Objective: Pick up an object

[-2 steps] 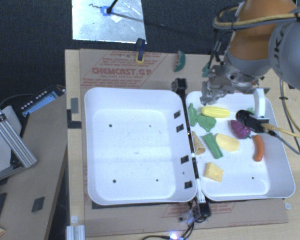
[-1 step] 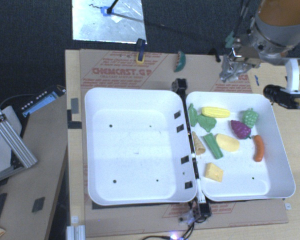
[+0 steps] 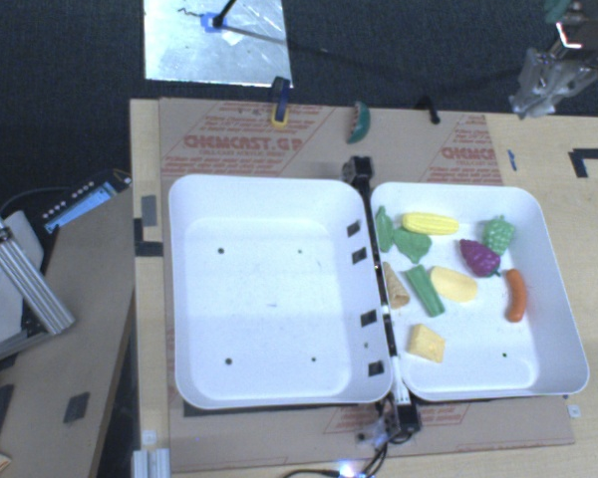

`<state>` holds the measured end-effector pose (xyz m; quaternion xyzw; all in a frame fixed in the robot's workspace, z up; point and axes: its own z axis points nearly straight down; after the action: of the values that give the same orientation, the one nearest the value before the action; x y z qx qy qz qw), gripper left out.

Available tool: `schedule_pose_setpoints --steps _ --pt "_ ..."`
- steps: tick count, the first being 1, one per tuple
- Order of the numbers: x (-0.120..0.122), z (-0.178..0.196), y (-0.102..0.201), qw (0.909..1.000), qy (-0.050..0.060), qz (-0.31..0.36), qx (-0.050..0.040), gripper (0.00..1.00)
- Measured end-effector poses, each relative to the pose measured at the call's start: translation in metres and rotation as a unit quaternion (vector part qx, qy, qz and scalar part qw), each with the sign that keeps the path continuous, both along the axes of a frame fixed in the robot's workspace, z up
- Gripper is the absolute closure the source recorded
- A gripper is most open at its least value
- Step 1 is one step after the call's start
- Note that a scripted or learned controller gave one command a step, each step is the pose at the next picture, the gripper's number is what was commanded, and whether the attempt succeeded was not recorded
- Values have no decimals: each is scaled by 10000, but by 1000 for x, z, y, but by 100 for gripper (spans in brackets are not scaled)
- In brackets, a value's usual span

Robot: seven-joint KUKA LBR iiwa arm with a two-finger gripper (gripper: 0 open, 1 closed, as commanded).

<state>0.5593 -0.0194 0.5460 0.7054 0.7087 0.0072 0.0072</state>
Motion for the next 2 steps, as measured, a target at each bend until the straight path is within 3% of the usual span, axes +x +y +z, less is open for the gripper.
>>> schedule_pose_setpoints --steps 1,2 --pt "-76 -10 32 10000 88 16 10 100" --pt "-73 -11 32 10000 86 3 2 100"
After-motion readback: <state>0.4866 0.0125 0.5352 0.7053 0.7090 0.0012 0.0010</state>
